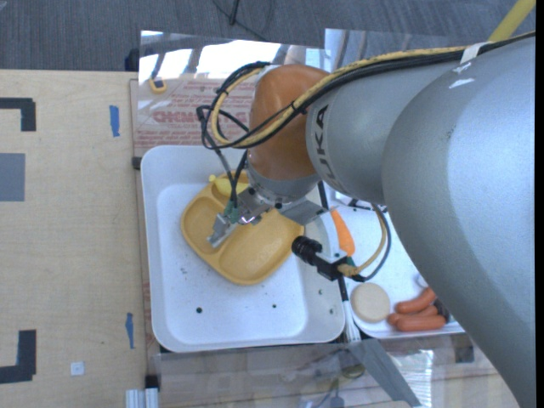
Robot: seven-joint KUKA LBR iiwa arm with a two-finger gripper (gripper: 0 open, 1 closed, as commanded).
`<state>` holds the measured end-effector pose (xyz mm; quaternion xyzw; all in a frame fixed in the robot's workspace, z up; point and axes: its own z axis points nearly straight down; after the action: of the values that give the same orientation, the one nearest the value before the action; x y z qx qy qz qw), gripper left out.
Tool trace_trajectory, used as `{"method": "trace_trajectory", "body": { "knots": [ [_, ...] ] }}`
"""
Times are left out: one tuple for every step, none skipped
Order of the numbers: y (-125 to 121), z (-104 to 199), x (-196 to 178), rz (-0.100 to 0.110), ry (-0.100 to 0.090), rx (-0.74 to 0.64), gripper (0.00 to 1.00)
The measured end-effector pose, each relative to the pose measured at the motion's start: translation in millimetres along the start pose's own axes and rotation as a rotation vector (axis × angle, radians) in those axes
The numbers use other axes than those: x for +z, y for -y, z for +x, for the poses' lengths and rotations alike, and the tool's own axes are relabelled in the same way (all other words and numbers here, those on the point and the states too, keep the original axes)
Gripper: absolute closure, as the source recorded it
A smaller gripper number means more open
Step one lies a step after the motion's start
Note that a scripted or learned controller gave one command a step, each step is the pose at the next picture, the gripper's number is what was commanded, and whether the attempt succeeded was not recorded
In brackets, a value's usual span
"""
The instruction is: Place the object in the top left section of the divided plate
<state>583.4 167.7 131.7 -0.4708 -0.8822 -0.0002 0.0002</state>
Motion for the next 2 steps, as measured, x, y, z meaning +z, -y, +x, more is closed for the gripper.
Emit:
{"method": "trace_trajectory", "body": {
  "knots": [
    [18.9,10.8,-84.8,-0.002,0.001,-0.025,0.00],
    [18.2,8.9,-94.7,-0.005,0.002,-0.021,1.00]
  ]
}}
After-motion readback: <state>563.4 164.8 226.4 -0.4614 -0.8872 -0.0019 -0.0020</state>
